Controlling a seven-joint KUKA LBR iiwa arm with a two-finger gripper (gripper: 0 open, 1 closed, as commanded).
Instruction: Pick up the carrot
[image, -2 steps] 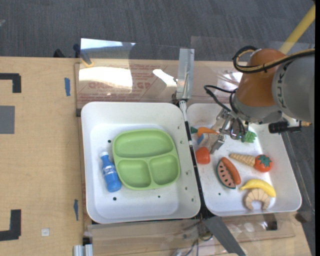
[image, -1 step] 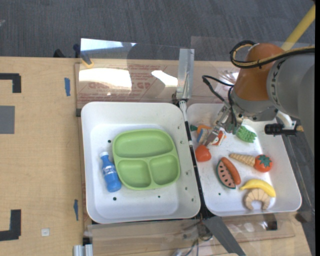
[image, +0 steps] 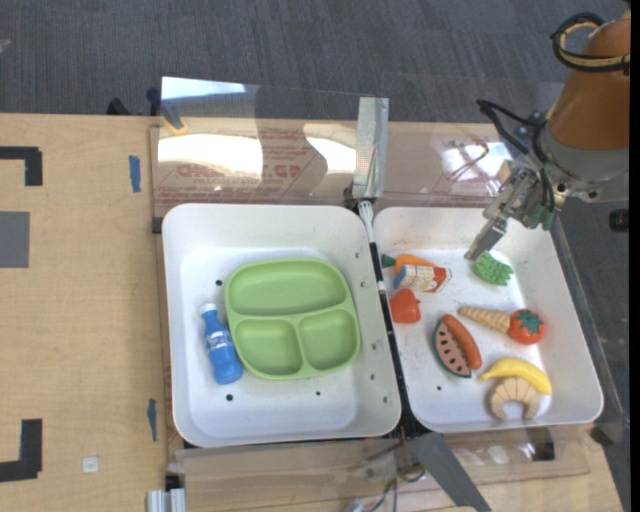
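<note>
we see the pincer (image: 487, 243) hanging over the far part of the right bin (image: 585, 350), just above and beside a green leafy toy (image: 493, 268). nothing sits between its fingers, and from this slant we cannot tell how wide they stand.

the carrot (image: 418, 274) we take to be the orange piece with a green tip and a white patch, lying near the bin's left wall, just above a small red piece (image: 405, 307). we are not fully sure of that reading; the ice cream cone (image: 484, 319) is tan and pointed too, but it touches a tomato (image: 526, 326) and looks less likely.

to do this step well, we would move the pincer left, away from the green toy, until it is centred over the orange body. we would turn the wrist so the fingers close across the narrow width, not along the length. the bin wall is close, so we would keep the outer finger clear of it and come straight down. the red piece is near, so a low, centred grip should avoid nudging it.

as for writing, the cardboard (image: 230, 175) behind the bins carries faint red print under glare, and we cannot read it. the blue bottle (image: 220, 346) in the left bin (image: 190, 400), beside the green divided plate (image: 291, 318), has a label too small to make out.
</note>
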